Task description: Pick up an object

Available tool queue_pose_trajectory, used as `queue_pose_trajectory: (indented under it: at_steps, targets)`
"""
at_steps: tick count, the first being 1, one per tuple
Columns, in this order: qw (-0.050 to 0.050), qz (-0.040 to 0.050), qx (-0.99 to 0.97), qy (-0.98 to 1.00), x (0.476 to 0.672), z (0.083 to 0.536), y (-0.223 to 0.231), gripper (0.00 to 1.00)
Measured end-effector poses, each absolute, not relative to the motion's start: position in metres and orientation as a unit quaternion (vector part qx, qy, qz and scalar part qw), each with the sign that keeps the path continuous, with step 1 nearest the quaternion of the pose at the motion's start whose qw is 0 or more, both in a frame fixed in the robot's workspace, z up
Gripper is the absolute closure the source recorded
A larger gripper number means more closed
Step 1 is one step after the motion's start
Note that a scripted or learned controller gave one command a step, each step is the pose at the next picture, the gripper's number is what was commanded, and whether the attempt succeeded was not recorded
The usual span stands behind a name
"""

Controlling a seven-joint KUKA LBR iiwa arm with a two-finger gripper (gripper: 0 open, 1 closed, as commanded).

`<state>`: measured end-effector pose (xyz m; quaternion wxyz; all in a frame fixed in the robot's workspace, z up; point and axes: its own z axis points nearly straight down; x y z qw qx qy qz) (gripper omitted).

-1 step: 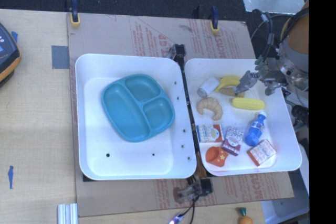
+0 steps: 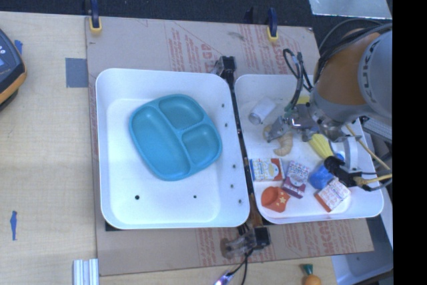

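Tool (image 2: pixel 283 125) low over the right bin (image 2: pixel 248 87), in its middle toward the 12 o'clock wall; whether it is open or closed cannot be told, and nothing is seen gripped. Arm (image 2: pixel 353 73), grey with its orange band, comes in from 3 o'clock. At the tool's 6 o'clock, just beside or touching it, a pale beige lump (image 2: pixel 285 145) on the bin floor: the nearest loose thing. At its 10 o'clock, near but apart, a small grey-white cylinder (image 2: pixel 263 110) lying on its side. At 4 o'clock a yellow piece (image 2: pixel 321 145), partly under the arm. Farther out at 5 o'clock a blue block (image 2: pixel 320 177), and past it a red-and-white packet (image 2: pixel 332 195) near the bin's 5 o'clock corner. At the tool's 7 o'clock a white packet with red print (image 2: pixel 265 169), close to the wall shared with the other bin. Just right of it a purple-and-white packet (image 2: pixel 297 174). Below these two, toward the 6 o'clock wall, a red piece (image 2: pixel 273 199), touching the purple-and-white packet or nearly so. All loose pickable small things lie in the right bin, clustered from its middle to its 6 o'clock side. At 9 o'clock, the left bin (image 2: pixel 113 210) holds a blue divided plate (image 2: pixel 175 137), three compartments, lying flat, slightly turned. Both bins sit on a cardboard sheet (image 2: pixel 167 43) on the pale wooden surface (image 2: pixel 40 163). Two clamps (image 2: pixel 94 13) at the sheet's 12 o'clock edge. At the far 9 o'clock edge a dark device with a yellow rim (image 2: pixel 9 67).
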<state>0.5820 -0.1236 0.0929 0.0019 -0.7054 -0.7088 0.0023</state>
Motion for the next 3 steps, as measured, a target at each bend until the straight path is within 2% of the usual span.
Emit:
queue_pose_trajectory:
  at_steps: [1, 2, 3]
  targets:
    - [0.001, 0.0028, -0.705, -0.71, 0.583, 0.104, -0.125, 1.0]
    - [0.001, 0.0003, -0.706, -0.709, 0.613, 0.193, -0.055, 1.0]
    - [0.001, 0.0007, -0.705, -0.709, 0.609, 0.245, 0.022, 1.0]
